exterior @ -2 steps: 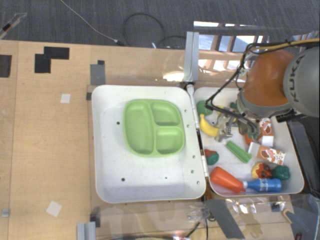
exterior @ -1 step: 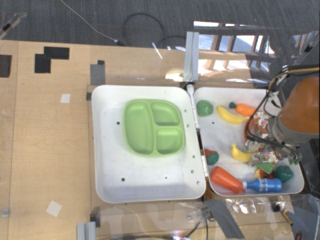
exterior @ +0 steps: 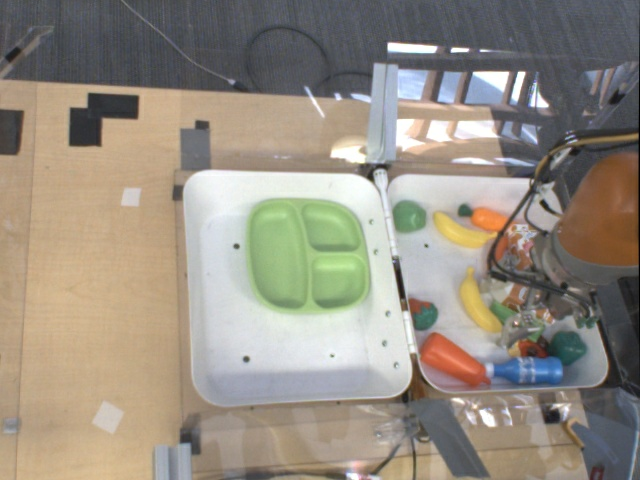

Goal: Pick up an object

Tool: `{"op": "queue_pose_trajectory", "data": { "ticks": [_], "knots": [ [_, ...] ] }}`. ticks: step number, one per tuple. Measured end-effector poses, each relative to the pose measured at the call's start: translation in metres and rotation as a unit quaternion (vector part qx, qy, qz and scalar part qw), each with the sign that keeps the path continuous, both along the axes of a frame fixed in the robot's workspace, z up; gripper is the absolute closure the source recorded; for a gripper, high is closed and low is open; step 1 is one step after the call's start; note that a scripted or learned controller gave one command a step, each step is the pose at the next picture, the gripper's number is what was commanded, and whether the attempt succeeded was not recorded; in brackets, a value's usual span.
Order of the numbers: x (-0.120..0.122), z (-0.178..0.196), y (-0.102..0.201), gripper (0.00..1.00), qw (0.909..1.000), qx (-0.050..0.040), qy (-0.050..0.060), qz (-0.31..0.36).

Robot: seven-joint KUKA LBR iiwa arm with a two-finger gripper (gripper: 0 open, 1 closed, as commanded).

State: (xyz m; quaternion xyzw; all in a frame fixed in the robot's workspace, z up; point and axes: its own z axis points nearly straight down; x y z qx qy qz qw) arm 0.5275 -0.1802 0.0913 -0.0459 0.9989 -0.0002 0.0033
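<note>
My gripper [exterior: 522, 316] is down in the right bin [exterior: 440, 268], over a cluster of small items at its right side. A yellow banana [exterior: 478, 301] lies just left of it. Below it lie a blue bottle [exterior: 525, 371] and a dark green object [exterior: 568, 346]. A crinkly snack bag [exterior: 515, 243] sits just above it, partly behind the wrist. Whether anything is held is hidden by the arm's orange band [exterior: 600, 218] and wrist.
The right bin also holds a second banana [exterior: 460, 230], an orange carrot [exterior: 490, 218], a green round toy [exterior: 408, 215], a green-and-red piece [exterior: 423, 314] and an orange-red pepper [exterior: 452, 360]. A green divided plate [exterior: 306, 254] rests in the left bin [exterior: 215, 298].
</note>
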Motion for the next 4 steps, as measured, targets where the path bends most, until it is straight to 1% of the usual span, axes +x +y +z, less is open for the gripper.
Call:
{"op": "queue_pose_trajectory", "data": {
  "ticks": [1, 2, 3, 4],
  "knots": [
    [-0.026, -0.001, 0.053, 0.0, 0.9999, -0.0016, -0.007, 0.01],
    [0.052, -0.002, 0.085, 0.0, 1.0, -0.0002, -0.005, 0.002],
    [0.032, -0.001, 0.09, 0.0, 1.0, -0.0004, -0.006, -0.007],
    [0.09, -0.003, 0.089, 0.0, 0.9999, -0.0003, -0.004, 0.013]
  ]
}}
